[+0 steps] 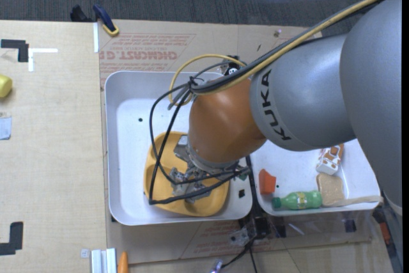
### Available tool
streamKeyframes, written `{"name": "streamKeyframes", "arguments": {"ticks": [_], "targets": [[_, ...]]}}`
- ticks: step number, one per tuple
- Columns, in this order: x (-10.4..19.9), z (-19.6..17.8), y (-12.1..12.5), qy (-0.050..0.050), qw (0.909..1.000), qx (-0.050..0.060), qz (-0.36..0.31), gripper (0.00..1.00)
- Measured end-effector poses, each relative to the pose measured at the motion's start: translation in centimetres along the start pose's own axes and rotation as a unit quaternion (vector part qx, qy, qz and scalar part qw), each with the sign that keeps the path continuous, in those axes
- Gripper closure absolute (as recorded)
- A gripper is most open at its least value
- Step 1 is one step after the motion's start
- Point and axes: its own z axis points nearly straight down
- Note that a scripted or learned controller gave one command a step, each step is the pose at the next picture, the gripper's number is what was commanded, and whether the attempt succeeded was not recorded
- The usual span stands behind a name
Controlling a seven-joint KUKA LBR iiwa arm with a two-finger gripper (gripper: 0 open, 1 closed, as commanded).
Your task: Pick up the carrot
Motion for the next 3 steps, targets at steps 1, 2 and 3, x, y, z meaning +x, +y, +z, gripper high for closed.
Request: {"name": "streamKeyframes", "arguments": {"ticks": [1,2,3], "targets": [[-1.4,-4.0,1.8,0.0,0.9965,-0.001,0.083,1.0],[0.6,-11.8,-1.8,0.0,0.9728,0.001,0.232,1.0],[-1.0,-10.3,0.4,0.001,0.9821,0.0,0.188,1.0]]}}
